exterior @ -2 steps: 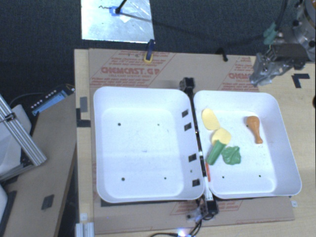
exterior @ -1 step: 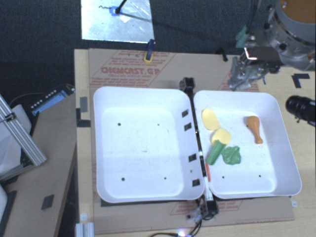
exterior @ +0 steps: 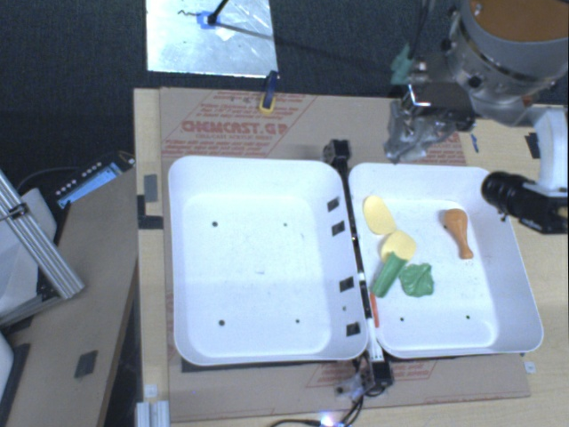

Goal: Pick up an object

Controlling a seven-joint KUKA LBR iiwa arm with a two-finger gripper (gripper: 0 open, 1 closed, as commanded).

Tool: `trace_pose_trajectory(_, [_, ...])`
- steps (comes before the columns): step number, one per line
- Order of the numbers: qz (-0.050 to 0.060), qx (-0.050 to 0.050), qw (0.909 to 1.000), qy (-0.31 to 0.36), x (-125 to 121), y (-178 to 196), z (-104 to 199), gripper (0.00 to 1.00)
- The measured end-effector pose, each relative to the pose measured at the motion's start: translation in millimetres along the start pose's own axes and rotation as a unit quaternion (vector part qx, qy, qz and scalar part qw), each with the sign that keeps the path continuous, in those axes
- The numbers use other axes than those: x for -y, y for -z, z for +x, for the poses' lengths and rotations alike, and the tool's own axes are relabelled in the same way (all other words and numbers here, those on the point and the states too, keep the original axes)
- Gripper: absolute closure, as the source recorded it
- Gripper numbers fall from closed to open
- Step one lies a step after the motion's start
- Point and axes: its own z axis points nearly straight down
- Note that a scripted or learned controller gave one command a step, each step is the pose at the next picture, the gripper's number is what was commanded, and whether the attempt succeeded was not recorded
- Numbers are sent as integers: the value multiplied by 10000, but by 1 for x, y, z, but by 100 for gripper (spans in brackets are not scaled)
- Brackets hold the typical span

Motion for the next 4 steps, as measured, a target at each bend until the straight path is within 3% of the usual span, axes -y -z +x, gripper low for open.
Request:
trace_pose_trajectory(3, [4,-3,10000,1,-1,0,110,100])
trace_pose_trajectory(4, [5,-2,10000,-4,-1,0,130,100])
